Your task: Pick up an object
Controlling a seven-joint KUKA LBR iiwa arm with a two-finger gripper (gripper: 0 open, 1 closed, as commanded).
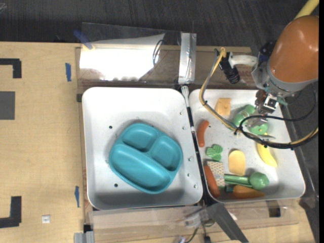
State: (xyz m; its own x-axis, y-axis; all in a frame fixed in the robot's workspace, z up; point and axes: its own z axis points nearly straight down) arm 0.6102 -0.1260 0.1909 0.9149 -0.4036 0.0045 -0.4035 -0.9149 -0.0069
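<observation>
Over the right bin (296, 184), the claw (263, 116) hangs just above a green toy (246, 116) near the far wall; whether it is apart or together I cannot tell. Around it lie a tan block (223, 106), a yellow banana (267, 154), a red sausage (202, 133) and a green ladle (248, 180). A teal divided plate (146, 157) sits in the left bin (96, 110).

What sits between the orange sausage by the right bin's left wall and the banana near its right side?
In the camera view, between the sausage and the banana lie a small green ridged piece and a yellow oval piece.
</observation>
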